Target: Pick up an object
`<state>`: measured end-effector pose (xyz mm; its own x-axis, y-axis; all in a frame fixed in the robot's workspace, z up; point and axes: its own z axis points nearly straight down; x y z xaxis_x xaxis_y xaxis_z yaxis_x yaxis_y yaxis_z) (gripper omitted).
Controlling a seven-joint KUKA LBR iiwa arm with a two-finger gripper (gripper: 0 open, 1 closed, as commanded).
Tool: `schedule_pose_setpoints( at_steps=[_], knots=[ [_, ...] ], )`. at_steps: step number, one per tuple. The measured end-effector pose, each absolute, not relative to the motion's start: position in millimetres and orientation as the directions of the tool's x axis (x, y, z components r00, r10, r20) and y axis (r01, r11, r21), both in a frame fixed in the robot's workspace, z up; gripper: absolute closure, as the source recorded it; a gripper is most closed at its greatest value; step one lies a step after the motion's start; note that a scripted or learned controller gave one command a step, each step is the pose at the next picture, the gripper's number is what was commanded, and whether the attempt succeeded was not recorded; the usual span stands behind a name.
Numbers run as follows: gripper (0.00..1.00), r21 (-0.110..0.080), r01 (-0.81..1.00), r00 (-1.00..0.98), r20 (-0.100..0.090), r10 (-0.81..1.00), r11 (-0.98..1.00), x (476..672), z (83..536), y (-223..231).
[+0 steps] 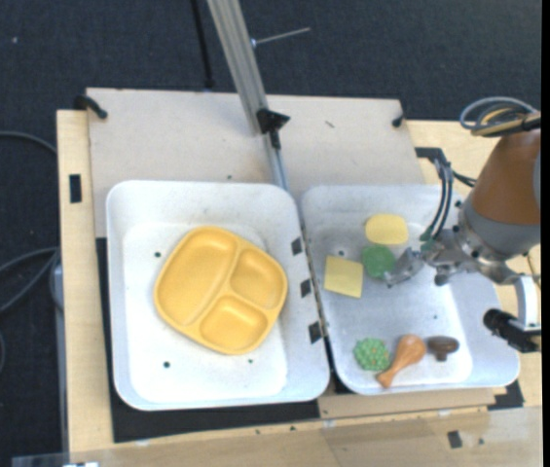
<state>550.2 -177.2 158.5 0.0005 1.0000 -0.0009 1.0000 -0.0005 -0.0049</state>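
We see our claw (401,267) low in the right bin (469,358), its grip unclear, beside a green ball (379,260) it seems aimed at, toy foods scattered nearby and a yellow tray (220,288) in the left bin (138,212).

A yellow divided plate (221,288) lies in the white left bin (128,222). The right bin (469,353) holds a pale yellow square (344,276), a green ball (378,260) and a tan drumstick (403,357).
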Motion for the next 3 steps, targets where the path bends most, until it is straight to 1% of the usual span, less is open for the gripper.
schedule_pose_setpoints(
  at_steps=[1,2,3],
  knots=[
    [0.0,-0.004,1.0,0.0,-0.001,1.0,0.0,549.3,105.7,-178.3],
    [1.0,0.004,1.0,0.005,0.0,1.0,-0.005,551.4,120.1,-179.0],
    [1.0,0.007,1.0,0.003,-0.003,1.0,-0.003,543.6,177.2,-182.9]
  ],
)
